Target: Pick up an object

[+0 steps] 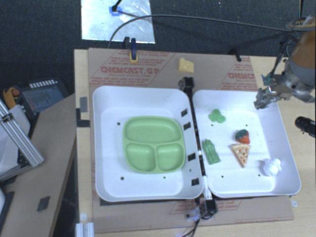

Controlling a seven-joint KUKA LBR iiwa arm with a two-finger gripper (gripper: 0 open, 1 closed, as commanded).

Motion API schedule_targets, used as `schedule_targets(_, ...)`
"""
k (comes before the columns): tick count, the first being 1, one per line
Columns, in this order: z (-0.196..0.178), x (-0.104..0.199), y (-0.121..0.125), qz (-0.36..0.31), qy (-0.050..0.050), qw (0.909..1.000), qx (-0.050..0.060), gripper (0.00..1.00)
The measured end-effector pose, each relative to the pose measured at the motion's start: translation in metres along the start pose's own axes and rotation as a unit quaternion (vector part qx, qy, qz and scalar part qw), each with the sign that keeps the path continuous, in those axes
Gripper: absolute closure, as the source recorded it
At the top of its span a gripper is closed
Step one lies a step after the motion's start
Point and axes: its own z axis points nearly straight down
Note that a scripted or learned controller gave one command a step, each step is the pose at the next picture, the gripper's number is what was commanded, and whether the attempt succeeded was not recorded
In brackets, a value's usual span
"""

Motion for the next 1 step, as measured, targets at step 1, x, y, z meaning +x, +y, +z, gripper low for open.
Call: schedule_targets(1,-0.0015,0.0622,-0.0013,-0.003,0.002,1.0000,0.003,1.00)
